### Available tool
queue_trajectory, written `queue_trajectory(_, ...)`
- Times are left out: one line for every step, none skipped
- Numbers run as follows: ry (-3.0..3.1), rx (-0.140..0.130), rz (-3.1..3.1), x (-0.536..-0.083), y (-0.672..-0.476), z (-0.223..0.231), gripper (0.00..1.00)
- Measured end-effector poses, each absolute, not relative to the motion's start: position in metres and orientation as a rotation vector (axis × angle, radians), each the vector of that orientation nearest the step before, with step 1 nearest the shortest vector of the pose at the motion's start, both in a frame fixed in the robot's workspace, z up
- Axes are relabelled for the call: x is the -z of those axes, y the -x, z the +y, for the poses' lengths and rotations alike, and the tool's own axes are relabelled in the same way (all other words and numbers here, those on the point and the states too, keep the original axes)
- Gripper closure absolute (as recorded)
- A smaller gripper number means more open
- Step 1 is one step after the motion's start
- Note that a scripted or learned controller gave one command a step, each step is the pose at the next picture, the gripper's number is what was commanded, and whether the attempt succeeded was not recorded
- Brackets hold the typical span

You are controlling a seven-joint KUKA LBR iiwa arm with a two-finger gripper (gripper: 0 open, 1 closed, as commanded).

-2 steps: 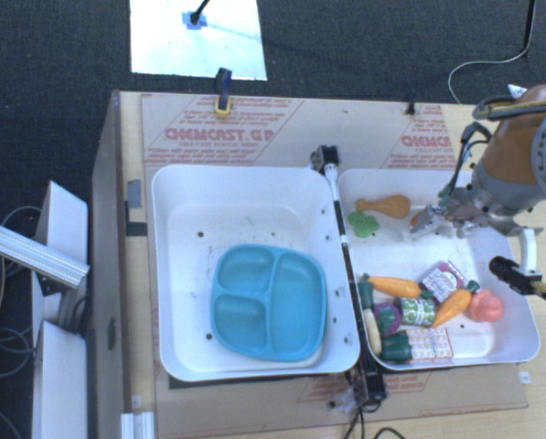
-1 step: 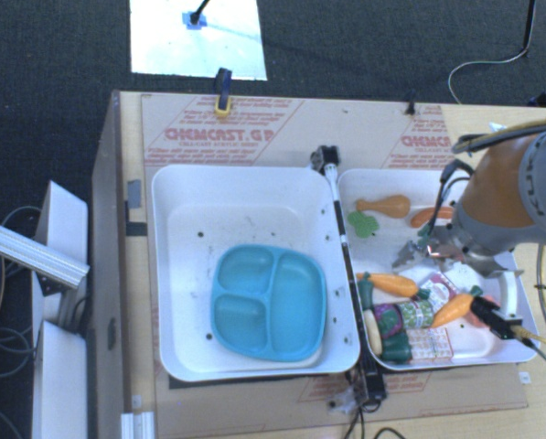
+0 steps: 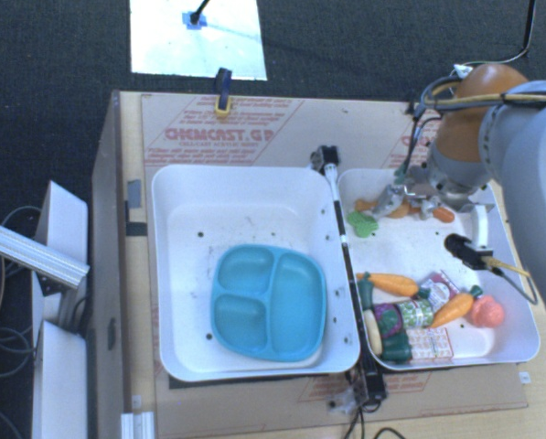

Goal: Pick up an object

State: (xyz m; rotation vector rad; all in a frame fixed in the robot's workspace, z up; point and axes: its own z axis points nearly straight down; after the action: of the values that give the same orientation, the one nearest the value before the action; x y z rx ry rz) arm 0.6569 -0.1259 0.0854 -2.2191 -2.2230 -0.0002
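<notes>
Claw of the grey arm is lowered into the right bin, near its 12 o'clock wall, and it is seen just above a small orange piece that lies there. Whether the fingers are spread or pressed together cannot be told, because the wrist covers them from this slanted view; nothing is seen pinched.

Several things can be chosen for the pick. A green piece lies just beside the orange one, toward 9 o'clock. At 6 o'clock of the bin a crowded group is found: a carrot, a second carrot, a pink round toy and a dark bottle, many of them touching.

For a good grasp, the nearest orange piece is probably the best target. The fingers should be placed on both sides of its narrow width, and the descent should be made straight down, so the piece is not pushed against the wall. The blue plate in the left bin is well apart and can be ignored.
</notes>
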Motion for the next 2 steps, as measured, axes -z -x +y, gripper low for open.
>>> queue_trajectory(2.208,-0.02,-2.207,-0.083,-0.664,-0.137,0.0)
queue_trajectory(2.221,-0.001,-2.223,-0.084,-0.58,-0.153,0.0)
